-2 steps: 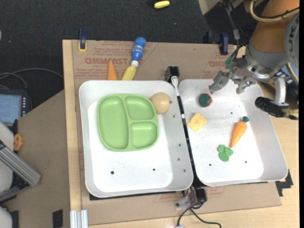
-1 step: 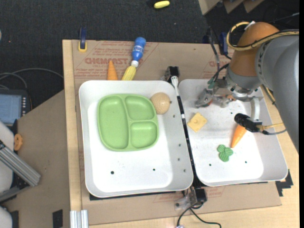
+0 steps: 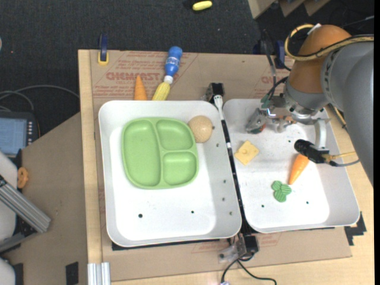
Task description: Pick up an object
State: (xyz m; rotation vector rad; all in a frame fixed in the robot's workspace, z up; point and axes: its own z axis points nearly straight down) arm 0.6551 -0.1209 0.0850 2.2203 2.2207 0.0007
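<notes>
In the left bin (image 3: 119, 218) a green divided plate (image 3: 159, 153) lies flat toward the back. A tan ball (image 3: 200, 127) sits in the gap between the plate's upper right corner and the bin wall, a spot that would crowd a grasp. The right bin (image 3: 338, 212) holds the likelier targets: a yellow cheese wedge (image 3: 246, 152) alone on open floor and, further right, an orange carrot (image 3: 298, 168) lying aslant, leafy end toward the front. The hand (image 3: 257, 123) hangs low at the back of this bin, just behind the wedge and apart from it. Whether it is spread or closed cannot be told, and nothing shows in it. The wedge looks the nearest pick, lying clear of the walls
</notes>
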